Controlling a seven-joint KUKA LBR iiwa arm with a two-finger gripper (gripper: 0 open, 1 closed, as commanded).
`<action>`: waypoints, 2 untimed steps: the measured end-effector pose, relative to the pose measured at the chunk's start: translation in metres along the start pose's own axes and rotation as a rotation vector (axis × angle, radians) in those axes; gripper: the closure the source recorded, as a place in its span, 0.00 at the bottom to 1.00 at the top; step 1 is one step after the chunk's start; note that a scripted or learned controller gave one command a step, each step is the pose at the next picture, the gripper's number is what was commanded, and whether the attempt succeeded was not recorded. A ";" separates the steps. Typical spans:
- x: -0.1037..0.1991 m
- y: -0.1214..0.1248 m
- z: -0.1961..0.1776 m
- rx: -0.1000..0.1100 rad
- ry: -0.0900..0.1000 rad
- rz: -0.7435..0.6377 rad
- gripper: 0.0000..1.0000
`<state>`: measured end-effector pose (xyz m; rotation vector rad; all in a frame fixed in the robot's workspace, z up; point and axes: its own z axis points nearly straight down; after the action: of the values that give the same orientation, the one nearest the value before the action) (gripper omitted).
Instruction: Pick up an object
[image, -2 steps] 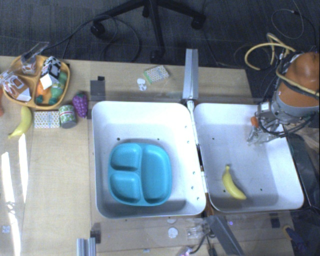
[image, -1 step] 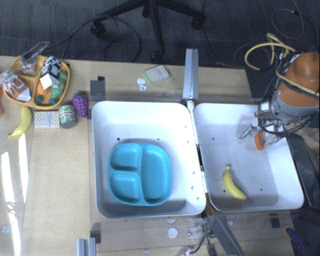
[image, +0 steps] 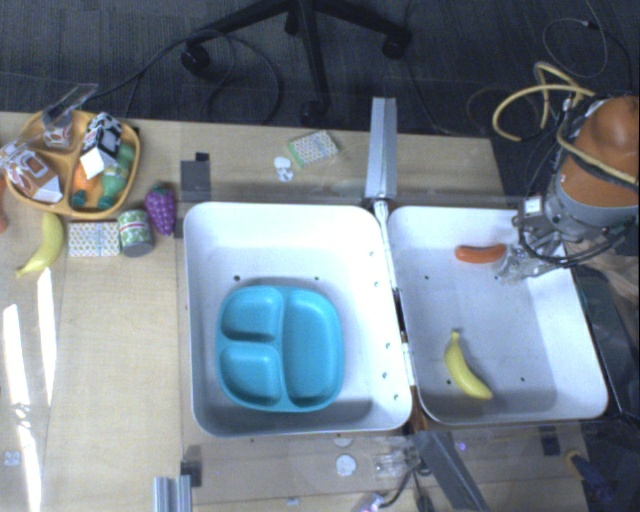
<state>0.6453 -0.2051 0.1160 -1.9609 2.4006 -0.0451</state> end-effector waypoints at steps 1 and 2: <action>0.000 0.000 0.000 0.000 0.000 -0.001 0.00; -0.010 0.070 0.023 -0.033 0.011 -0.041 0.00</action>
<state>0.5802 -0.1811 0.0902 -2.0292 2.3827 -0.0176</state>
